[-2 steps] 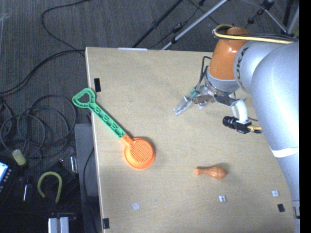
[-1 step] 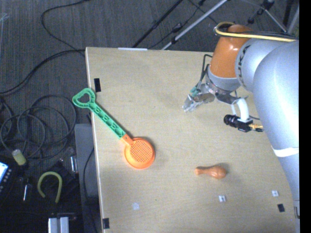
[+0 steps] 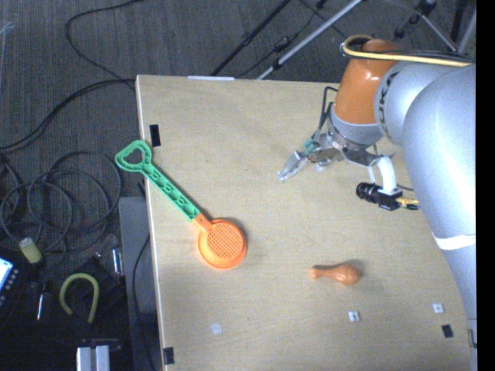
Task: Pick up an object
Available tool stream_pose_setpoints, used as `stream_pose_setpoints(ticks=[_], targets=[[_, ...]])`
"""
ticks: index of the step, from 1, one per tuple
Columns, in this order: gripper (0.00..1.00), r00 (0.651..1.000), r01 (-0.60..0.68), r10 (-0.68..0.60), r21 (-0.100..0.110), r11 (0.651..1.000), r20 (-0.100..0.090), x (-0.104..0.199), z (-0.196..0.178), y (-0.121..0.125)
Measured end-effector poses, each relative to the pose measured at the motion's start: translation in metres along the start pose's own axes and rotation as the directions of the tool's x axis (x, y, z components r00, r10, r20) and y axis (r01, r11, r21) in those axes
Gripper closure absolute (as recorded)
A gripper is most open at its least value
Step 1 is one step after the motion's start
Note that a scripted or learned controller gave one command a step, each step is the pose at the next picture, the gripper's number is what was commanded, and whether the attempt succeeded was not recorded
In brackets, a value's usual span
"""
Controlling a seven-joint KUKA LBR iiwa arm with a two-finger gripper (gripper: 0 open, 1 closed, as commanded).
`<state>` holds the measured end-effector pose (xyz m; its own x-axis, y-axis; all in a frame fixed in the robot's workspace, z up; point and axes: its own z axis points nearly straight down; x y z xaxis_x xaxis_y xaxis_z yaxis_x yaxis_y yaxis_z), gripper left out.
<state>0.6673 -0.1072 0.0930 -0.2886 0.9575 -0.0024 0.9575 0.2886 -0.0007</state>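
Tan bench, dark carpet with cables; hand grip state unclear.

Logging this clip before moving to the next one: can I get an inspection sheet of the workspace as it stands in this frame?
Surface: tan bench top, flat, a few small markers near its edges.
Job's things: green-handled strainer with an orange mesh head lying flat at centre-left; small orange pear-shaped toy lying at lower right. Both apart from the arm.
Clutter: nothing seen on the bench.
Grippers: tool low over the upper middle of the bench, pointing left, nothing between its fingers.
Cables: black cables coiled on the floor at left; one runs along the arm's wrist.
Surroundings: dark carpet, metal stand legs at top, a green U-shaped piece on the floor at lower left.
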Motion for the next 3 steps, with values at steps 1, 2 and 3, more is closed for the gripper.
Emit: stream_pose_setpoints(ticks=[1, 2, 3], targets=[[0.00, 0.875, -0.485, 0.485, 0.002, 0.875, 0.001, 0.016, -0.090, 0.006], [0.00, 0.934, -0.356, 0.356, 0.002, 0.934, 0.001, -0.064, -0.095, -0.019], [0.00, 0.971, -0.239, 0.239, 0.002, 0.971, 0.001, -0.103, -0.038, -0.030]])
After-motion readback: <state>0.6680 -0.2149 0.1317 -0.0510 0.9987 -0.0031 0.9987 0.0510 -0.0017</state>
